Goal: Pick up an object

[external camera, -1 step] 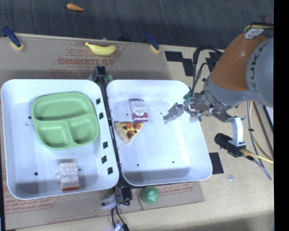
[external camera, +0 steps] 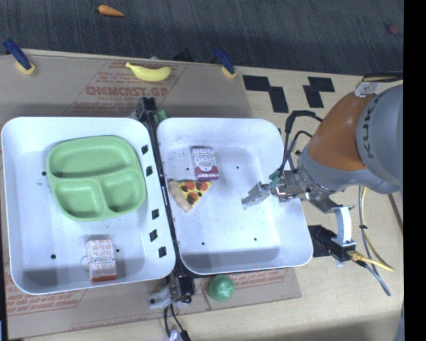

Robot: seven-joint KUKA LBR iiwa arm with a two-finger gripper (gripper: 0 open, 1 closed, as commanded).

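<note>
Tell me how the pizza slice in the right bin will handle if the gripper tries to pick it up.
The pizza slice lies flat on the right bin floor, so fingers may struggle to get under its thin edge. It looks like a small toy, probably light and stiff. On the smooth white floor it may slide rather than lift.

The bench (external camera: pixel 355 297) had a light wooden top, and a large sheet of brown cardboard (external camera: pixel 192 84) with red print covered most of it. Two shallow white bins stood side by side on the cardboard: the left bin (external camera: pixel 14 190) and the right bin (external camera: pixel 291 240), touching along their inner edges. A yellow banana (external camera: pixel 148 71) lay on the cardboard just behind the bins. A green ball (external camera: pixel 221 287) rested at the front edge, just beside the right bin. Two blue clamps (external camera: pixel 18 55) (external camera: pixel 224 60) held the back edge of the cardboard. Black square marks (external camera: pixel 284 91) were on the bench at the back right. A small orange object (external camera: pixel 111 10) lay on the dark floor (external camera: pixel 270 20) behind the bench.
</note>
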